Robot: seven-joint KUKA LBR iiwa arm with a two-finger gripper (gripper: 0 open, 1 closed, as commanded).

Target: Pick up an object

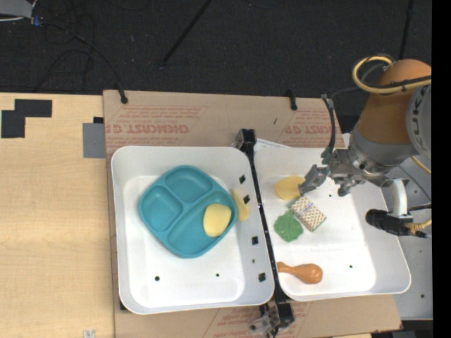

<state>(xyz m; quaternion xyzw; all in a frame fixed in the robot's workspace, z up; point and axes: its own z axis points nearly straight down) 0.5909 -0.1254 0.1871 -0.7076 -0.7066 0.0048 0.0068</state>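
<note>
Two white bins on the table, viewed from above. The tool (pixel 330 179) is seen with its fingers spread wide and nothing between them, over the right bin (pixel 384 277). Beneath and beside it four objects are grouped: a flat yellow piece (pixel 288 187) touching one fingertip, a small patterned box (pixel 308 213), a crumpled green item (pixel 287 227), and an orange pear-shaped object (pixel 303 272) lying apart. In the left bin (pixel 127 259), a teal divided plate (pixel 180 211) carrying a yellow lump (pixel 218 219) is shown.

Arm (pixel 394 111) cut off at right edge; yellow piece (pixel 242 207) partly hidden behind teal tray (pixel 176 210).
</note>
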